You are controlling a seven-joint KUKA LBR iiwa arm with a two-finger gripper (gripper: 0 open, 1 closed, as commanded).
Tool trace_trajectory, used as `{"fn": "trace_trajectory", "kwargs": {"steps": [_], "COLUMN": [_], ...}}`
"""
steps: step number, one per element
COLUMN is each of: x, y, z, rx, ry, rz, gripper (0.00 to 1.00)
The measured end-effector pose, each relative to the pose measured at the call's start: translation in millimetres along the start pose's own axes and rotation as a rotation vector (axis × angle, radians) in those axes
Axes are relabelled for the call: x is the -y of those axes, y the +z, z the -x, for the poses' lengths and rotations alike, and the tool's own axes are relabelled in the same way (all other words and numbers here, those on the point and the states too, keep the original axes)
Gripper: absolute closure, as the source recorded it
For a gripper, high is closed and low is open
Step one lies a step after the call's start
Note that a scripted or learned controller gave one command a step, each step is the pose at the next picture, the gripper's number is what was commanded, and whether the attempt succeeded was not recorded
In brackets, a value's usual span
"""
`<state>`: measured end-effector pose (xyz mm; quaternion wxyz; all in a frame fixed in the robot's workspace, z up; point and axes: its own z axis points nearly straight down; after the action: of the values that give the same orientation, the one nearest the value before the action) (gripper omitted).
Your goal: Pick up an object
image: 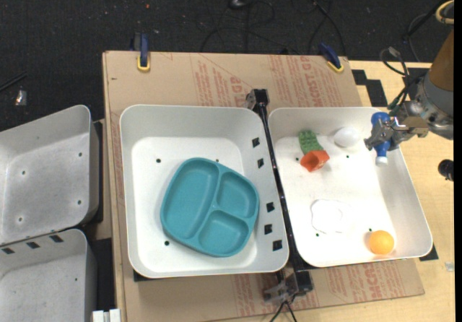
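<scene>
The right bin holds a green block with a small red-orange cup just in front of it. A white ball lies near the far wall, a flat white disc rests on the floor, and an orange ball sits in the near right corner. My gripper, with blue parts, hangs over the bin's far right side. It is to the right of the white ball and apart from every object.
The left bin holds a teal divided plate. Black clips join the two bins along the middle. Spare white trays lie to the left of the bench. The grey arm comes in from the right edge.
</scene>
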<state>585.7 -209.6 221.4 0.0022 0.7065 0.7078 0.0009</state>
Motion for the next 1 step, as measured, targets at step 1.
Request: {"fn": "trace_trajectory", "kwargs": {"steps": [1], "x": [6.4], "y": [-7.5], "z": [-45.3], "rx": [-0.003], "ry": [-0.004], "rz": [-0.004], "gripper": [1.0]}}
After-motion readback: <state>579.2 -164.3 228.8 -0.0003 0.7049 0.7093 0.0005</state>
